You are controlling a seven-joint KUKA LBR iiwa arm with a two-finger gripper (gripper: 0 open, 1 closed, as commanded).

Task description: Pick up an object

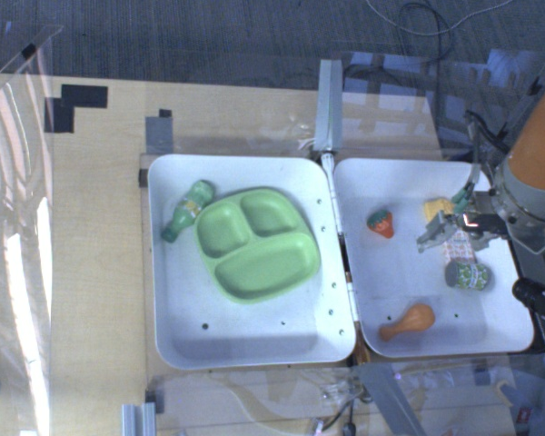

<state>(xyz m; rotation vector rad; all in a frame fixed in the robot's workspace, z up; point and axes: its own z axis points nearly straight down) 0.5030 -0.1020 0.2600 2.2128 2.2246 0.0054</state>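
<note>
The right bin (490, 175) holds a red strawberry (380, 222), a small yellow piece (438, 209), a grey-green patterned can (468, 275) lying on its side and a tan pear-shaped gourd (409, 321). My gripper (447, 218) hangs over the right half of this bin, just right of the yellow piece and above the can. It stands open with nothing between its fingers. The arm's wrist hides part of the bin's right side.
The left bin (173, 325) carries a green divided plate (254, 243) and a green bottle (186, 209) lying at its upper left. A metal divider (330, 121) runs between the bins. Cables (418, 12) lie on the floor behind.
</note>
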